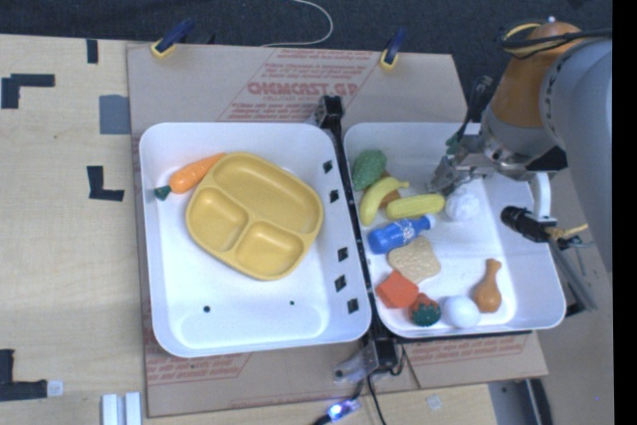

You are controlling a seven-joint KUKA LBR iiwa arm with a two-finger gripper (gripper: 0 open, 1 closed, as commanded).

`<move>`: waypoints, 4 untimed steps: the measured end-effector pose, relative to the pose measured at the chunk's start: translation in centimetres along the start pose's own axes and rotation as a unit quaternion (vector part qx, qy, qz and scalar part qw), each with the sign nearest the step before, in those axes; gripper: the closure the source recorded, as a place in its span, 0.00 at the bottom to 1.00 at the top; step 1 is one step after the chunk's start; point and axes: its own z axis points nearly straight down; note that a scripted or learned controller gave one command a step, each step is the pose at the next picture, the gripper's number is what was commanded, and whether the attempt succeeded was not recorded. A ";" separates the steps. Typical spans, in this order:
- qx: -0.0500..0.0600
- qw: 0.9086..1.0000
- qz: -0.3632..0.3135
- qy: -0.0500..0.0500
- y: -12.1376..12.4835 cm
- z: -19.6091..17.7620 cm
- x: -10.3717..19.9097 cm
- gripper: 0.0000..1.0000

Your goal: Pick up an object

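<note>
Single fixed camera above the wooden counter point(60, 214), looking down at a slant (moderate distance) on both shallow white bins point(169, 314).

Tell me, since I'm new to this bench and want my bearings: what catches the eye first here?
The big yellow divided tray fills the left bin, with an orange toy carrot at its upper left edge. The right bin holds a crowded heap of toy food, a blue bottle among it. The arm's pincer sits low over that bin's upper part.
</note>
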 end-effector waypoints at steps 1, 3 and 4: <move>-0.003 1.000 0.002 0.001 0.1 -5.9 -0.4 1.00; -0.001 1.000 0.002 0.001 -0.1 -13.3 -1.0 1.00; 0.000 1.000 0.000 0.002 1.0 -12.1 4.4 1.00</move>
